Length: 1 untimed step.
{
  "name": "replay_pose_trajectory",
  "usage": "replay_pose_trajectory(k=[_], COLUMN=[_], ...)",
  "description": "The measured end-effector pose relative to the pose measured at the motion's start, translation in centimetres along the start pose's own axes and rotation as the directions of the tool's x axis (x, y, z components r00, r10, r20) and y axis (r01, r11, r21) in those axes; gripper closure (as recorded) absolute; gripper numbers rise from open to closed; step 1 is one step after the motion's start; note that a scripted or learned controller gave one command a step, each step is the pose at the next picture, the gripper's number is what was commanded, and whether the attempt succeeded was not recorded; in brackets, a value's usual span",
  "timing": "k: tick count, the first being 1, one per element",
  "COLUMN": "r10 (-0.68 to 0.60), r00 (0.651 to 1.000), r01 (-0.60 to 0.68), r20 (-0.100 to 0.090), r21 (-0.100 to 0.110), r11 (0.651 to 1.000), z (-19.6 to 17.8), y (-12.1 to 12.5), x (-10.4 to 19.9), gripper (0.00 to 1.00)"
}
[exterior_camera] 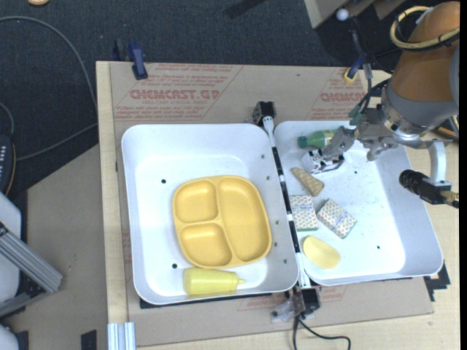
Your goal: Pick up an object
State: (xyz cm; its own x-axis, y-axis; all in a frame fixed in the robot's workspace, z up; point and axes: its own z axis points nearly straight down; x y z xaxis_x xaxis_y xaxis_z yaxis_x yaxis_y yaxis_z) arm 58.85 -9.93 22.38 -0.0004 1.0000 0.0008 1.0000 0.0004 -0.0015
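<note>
The grey metal tool (330, 154) hangs low over the right shallow white plastic bin (394, 246), at its 11 o'clock corner, just beside a small green-capped object (319, 138). By my reading, this is the reach before a grasp; whether the tool is apart or together I cannot tell. Next it must settle squarely over 1 piece. Nearby lie a tan wedge (308, 180), 2 patterned soft-looking blocks (336, 217) and a smooth pale-yellow oval (321, 252). The left white bin (146, 166) holds a glossy yellow 3-compartment plate (221, 219).

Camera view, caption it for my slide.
Gripper low in the right bin near a green object; yellow tray in left bin.
</note>
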Motion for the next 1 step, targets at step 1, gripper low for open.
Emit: replay_pose_trajectory(k=[1], r10=[-0.001], r00=[1.000], r01=[0.001], r20=[0.000], r21=[-0.002], r11=[1.000], z=[2.02], y=[7.09], x=[5.13], gripper=[0.00])
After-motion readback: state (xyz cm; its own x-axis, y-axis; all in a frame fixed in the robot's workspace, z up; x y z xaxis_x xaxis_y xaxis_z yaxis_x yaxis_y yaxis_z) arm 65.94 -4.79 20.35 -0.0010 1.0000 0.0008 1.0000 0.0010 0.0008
